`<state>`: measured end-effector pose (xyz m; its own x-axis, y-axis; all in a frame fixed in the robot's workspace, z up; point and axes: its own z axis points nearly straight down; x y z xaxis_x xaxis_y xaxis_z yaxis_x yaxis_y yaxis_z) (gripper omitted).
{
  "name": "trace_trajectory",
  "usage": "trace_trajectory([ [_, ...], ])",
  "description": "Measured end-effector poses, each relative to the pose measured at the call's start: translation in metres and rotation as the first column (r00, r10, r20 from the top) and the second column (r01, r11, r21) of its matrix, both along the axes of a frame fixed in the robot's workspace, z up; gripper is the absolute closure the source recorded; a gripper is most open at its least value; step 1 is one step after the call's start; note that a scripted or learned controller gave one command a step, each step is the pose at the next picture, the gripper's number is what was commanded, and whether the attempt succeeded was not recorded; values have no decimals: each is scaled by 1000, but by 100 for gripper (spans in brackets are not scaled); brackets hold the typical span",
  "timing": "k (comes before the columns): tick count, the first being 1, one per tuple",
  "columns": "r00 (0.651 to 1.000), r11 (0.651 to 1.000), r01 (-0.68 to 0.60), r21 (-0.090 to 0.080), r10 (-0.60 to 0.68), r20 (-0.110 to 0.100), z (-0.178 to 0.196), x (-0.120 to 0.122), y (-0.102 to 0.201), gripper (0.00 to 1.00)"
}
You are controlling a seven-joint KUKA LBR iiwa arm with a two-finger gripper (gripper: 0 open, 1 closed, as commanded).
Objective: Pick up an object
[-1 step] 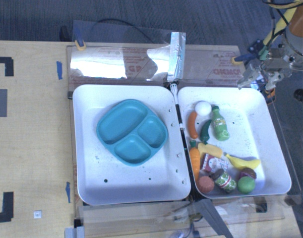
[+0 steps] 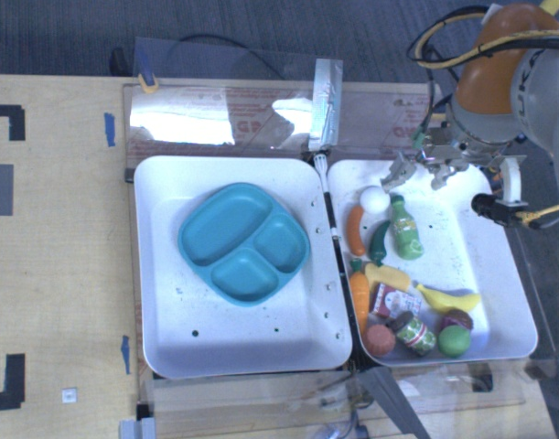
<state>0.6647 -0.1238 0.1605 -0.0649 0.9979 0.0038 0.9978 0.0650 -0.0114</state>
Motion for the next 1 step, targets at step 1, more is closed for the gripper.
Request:
trace_trajectory([
  [1,1000,1000,17,-4,-17,19,-49,-8,-9,0],
])
